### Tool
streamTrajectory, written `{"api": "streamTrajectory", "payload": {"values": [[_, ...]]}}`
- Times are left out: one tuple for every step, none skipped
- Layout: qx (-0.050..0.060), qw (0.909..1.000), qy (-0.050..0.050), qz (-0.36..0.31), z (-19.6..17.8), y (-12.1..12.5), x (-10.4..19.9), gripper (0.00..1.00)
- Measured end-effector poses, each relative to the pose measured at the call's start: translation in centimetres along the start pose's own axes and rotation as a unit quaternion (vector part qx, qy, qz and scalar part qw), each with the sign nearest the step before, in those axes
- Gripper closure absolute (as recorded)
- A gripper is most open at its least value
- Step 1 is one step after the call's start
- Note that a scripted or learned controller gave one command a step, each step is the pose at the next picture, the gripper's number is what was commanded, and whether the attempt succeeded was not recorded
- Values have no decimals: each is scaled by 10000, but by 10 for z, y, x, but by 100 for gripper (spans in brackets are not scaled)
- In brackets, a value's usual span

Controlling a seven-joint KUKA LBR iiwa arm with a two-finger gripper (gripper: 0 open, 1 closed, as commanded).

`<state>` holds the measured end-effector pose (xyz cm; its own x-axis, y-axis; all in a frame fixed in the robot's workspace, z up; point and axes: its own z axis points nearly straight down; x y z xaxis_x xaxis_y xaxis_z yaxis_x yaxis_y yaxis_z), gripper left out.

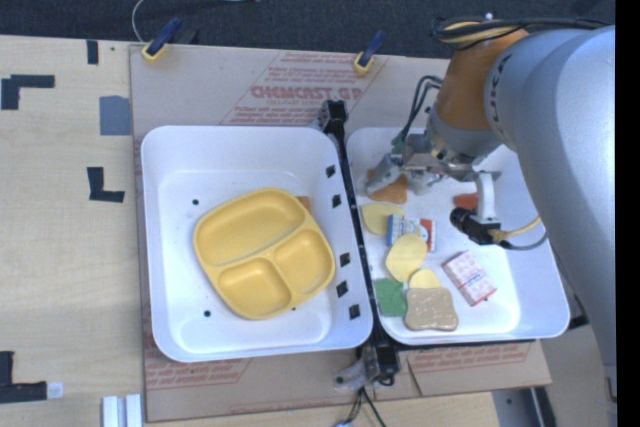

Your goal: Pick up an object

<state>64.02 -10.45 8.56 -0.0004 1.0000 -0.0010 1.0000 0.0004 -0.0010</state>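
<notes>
The end effector [392, 177] hangs low over the right shallow white plastic bin [535, 310], at a small orange wedge-shaped piece [393, 191] near that bin's back left; its grip cannot be told.

Bulky grey arm [570, 145], orange wrist band [470, 85]

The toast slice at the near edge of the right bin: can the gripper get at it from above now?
Probably yes. The toast slice lies uncovered with nothing above it; the gripper is farther back in the same bin.
</notes>
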Motion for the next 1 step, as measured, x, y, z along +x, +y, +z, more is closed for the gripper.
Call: {"api": "streamTrajectory", "payload": {"values": [[-10, 10000, 4, -7, 1, 22, 5, 0]]}}
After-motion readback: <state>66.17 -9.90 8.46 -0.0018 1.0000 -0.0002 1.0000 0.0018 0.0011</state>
